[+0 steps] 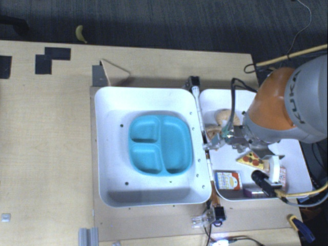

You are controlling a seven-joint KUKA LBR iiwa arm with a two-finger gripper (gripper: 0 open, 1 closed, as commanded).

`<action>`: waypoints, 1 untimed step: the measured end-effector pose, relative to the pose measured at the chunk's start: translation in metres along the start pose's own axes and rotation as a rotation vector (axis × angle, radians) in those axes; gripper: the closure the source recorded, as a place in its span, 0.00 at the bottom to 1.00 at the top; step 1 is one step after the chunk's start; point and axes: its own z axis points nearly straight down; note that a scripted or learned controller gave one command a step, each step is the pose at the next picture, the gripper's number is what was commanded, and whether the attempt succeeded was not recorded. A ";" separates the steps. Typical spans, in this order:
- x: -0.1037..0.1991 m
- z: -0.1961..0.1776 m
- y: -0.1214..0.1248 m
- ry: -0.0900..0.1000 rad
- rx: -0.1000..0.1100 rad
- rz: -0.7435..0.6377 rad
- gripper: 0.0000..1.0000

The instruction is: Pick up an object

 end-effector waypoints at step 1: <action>0.000 0.000 0.000 0.000 0.000 0.000 0.00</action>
